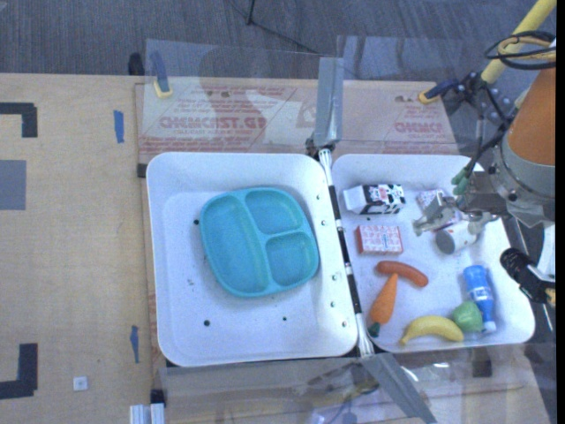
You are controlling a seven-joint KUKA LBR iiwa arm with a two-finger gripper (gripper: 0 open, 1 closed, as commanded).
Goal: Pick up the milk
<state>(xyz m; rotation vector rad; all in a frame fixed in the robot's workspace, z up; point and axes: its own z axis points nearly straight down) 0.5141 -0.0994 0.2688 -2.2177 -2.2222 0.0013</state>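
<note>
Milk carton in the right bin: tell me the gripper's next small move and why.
Probably a short shift toward the view's left. The gripper sits over the right bin, to the right of the milk carton, which lies on its side near the bin's upper left, above the red box. A gap separates them, so it likely needs to get above the carton before descending.

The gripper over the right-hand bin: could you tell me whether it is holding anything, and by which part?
Nothing is held. The gripper hangs over the right bin, and the milk carton lies apart, to its left in the camera view.
</note>
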